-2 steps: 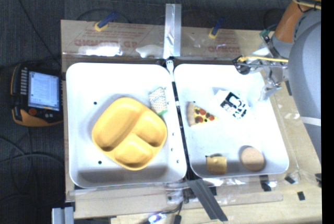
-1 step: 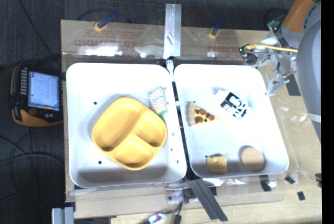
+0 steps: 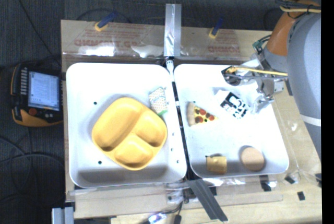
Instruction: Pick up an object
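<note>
In the camera view, the gripper is being held over the upper right part of the right bin, just beside a small black-and-white patterned block. Nothing is being seen gripped, and whether the gripper is released or clenched cannot be told.

The block is being judged the likeliest target, as it is the nearest thing. For the step to be done well, the gripper should be centred over the block before being lowered, the grip being taken across its narrower side and the bin wall being avoided.

The block is lying flat in the bin's upper middle, its dark face being broken by white squares; it is being judged small, light and stiff. A pizza slice, a brown chunk and a round tan piece are lying apart from it, and a yellow divided plate is resting in the left bin.
</note>
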Available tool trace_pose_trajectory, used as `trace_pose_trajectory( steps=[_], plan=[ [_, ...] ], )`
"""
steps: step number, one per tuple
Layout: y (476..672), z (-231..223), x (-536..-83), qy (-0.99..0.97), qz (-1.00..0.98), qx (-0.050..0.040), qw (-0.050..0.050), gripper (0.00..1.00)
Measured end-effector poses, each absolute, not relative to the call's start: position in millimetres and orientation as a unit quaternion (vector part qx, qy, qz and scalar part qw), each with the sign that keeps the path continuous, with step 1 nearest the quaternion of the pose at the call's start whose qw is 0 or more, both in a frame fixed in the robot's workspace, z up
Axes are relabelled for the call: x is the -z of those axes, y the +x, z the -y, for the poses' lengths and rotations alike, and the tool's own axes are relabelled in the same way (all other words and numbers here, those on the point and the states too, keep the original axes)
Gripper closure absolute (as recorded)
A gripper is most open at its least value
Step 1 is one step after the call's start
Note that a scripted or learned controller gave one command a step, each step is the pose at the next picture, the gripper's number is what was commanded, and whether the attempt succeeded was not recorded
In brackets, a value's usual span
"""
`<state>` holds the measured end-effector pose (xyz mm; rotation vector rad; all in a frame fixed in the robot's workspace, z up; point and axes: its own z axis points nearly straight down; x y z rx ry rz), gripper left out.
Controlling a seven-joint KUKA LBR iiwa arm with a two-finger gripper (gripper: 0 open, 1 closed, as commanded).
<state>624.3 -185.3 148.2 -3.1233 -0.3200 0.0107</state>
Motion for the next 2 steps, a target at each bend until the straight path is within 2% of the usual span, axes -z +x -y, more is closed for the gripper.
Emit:
trace_pose_trajectory(
  steps=[1,2],
  plan=[
    [663.4,203,-122,-0.995,0.104,-0.0015,0.000,0.00],
    [662.8,218,-121,-0.993,0.117,-0.0026,0.001,0.00]
  ],
)
